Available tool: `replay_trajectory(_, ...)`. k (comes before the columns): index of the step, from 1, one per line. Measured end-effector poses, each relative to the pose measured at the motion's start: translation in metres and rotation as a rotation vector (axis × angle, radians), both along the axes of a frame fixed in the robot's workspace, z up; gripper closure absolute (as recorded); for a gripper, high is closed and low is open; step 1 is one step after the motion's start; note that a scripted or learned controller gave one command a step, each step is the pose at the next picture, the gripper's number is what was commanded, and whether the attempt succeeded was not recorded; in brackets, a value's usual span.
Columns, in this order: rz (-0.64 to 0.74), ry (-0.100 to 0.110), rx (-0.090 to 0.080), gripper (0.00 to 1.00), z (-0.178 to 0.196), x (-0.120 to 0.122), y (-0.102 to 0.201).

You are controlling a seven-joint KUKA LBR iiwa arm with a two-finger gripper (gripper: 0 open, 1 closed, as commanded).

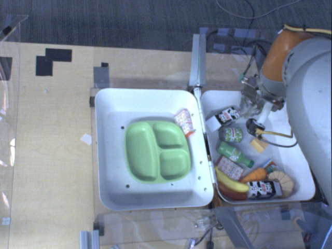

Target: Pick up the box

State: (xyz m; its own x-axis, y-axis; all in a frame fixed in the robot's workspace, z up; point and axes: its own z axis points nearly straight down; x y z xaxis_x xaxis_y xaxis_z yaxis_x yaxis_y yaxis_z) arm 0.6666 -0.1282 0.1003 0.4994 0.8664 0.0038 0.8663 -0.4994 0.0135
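Observation:
A small red and white box (184, 122) lies in the left bin (109, 139), at the right rim of the green divided tray (157, 150). A second small box with a brown label (229, 167) lies flat in the right bin (303, 183) among other items. My gripper (250, 106) hangs over the back of the right bin, just right of a black and white carton (227, 115). It is well apart from both boxes, and I see nothing between its fingers.
The right bin also holds a green can (232, 135), a green bottle (234, 155), a yellow block (258, 144), a banana (231, 182), a carrot (254, 175), a milk carton (262, 190) and a biscuit (283, 180). A metal divider (196, 66) stands between the bins.

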Motion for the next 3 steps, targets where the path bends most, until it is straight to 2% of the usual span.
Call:
replay_trajectory(1,-0.371,0.007,0.005,1.0,-0.013,-0.032,-0.064)
replay_trajectory(2,-0.379,0.004,0.008,1.0,-0.011,-0.031,0.046)
replay_trajectory(3,-0.761,0.006,0.011,1.0,0.086,-0.021,0.068)
